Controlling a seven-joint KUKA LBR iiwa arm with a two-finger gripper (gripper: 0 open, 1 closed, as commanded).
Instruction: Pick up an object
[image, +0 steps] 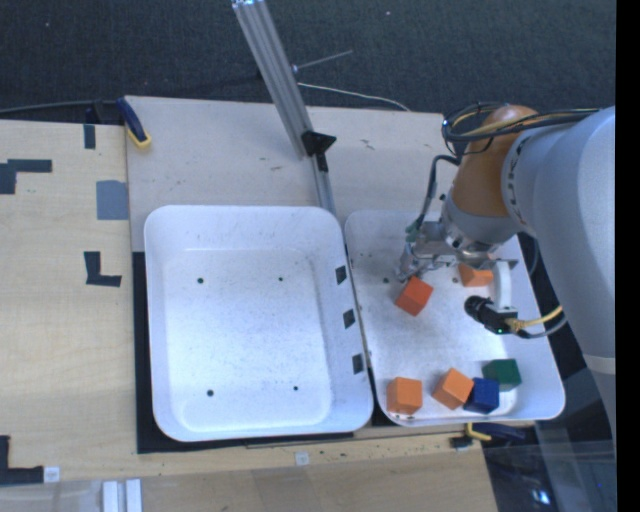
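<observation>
Gripper (418, 268) sits low in your right bin (375, 240), just above an orange cube (413, 296) tilted on edge. You cannot tell whether it grips the cube or stands apart.

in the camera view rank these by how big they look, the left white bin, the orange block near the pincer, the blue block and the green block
1. left white bin, by far the largest.
2. orange block just below the pincer.
3. blue block and green block: they look alike in size, and they overlap at the right bin's near edge, so I won't rank them.
</observation>
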